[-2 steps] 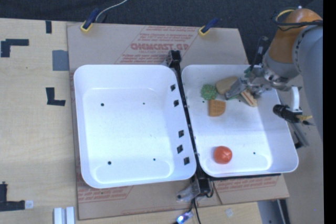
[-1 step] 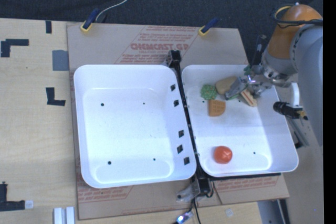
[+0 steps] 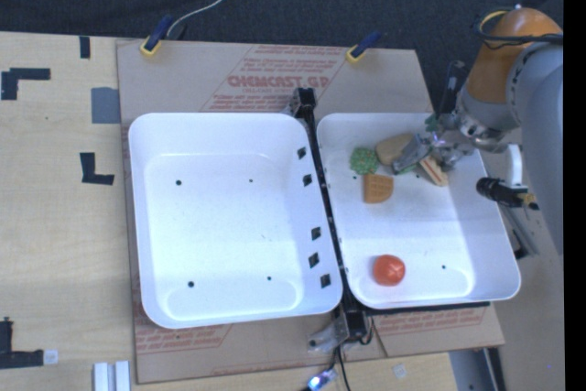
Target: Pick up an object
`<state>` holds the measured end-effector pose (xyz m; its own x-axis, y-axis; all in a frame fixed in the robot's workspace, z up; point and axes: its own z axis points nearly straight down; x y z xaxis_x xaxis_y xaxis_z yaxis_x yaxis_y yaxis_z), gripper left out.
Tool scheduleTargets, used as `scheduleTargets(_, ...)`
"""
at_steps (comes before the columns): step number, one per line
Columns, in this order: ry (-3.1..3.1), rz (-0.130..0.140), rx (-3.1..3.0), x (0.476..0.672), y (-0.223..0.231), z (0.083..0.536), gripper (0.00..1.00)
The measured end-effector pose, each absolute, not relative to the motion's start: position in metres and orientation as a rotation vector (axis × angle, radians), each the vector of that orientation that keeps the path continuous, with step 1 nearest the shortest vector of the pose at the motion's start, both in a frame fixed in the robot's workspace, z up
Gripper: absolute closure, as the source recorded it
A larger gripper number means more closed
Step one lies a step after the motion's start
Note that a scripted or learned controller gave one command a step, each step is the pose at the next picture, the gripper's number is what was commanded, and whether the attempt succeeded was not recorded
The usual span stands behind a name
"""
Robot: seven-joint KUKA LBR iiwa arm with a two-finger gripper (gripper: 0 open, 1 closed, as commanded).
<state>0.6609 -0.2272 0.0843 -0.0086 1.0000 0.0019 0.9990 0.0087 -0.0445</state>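
1. Grey metal at the wrist marks my gripper (image 3: 428, 151), low over the far part of the right bin (image 3: 476, 275). It sits right against a cluster of objects. Whether it is open or closed, I cannot tell from this slant.

2. Nothing looks lifted yet. I judge the pick to be at the reaching or closing stage, with the grasp and the raise left to do.

3. Closest to the tool lies a tan flat piece (image 3: 396, 146), and a striped brown piece (image 3: 436, 172) pokes out just beside the tool. Either could be the target; I cannot say which.

4. Just beyond these sit a green leafy item (image 3: 364, 160) and an orange-brown block (image 3: 377, 188), touching or nearly so. This crowding is my main worry: closing here may nudge neighbours or catch two things at once.

5. A red round object (image 3: 388, 270) rests well apart, near the front of the same bin, with free room around it.

6. Further out, the left bin (image 3: 156, 197) lies beside the right one, both on a cardboard sheet (image 3: 265, 78) held by clamps.
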Motion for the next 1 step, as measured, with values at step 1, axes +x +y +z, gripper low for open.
scheduleTargets(1,-2.224,0.012,-2.217,0.6494,-0.2253,0.0869,0.00)
